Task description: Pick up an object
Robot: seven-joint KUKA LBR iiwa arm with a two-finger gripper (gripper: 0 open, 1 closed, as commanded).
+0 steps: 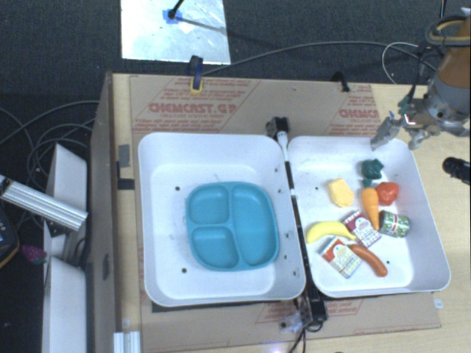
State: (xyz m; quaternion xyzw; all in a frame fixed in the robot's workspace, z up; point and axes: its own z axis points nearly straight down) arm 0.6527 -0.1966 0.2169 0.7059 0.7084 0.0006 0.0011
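My hand (401, 129), fingers spread and holding nothing, hangs over the far right corner of the right bin (427, 197). Below it in that bin: a dark green piece (372, 168), yellow block (340, 193), carrot (370, 207), tomato (388, 192), can (394, 224), banana (329, 231), sausage (368, 259). The left bin (165, 160) carries a blue divided plate (232, 223).
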